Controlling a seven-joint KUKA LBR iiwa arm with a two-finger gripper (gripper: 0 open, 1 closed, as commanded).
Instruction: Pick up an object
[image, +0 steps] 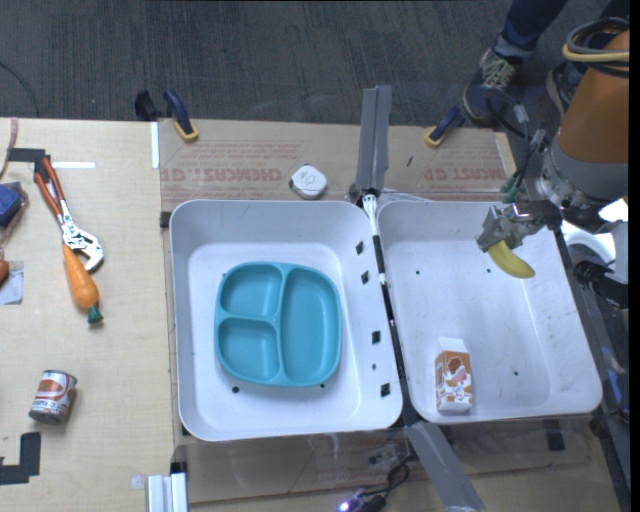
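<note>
My gripper (503, 238) hangs over the far right part of the right bin (560, 400). A yellow banana (514, 263) juts down and to the right from between its fingers, its upper end hidden by them. The gripper is shut on that banana. Near the front edge of the same bin a small orange-and-white carton (453, 375) stands apart from the gripper. In the left bin (190, 300) lies a teal divided plate (279, 323).
A grey divider post (373, 140) rises between the bins at the back. On the wooden bench to the left lie a wrench (62, 215), a toy carrot (82, 285) and a small can (52, 394). A white round thing (309, 181) sits behind the left bin.
</note>
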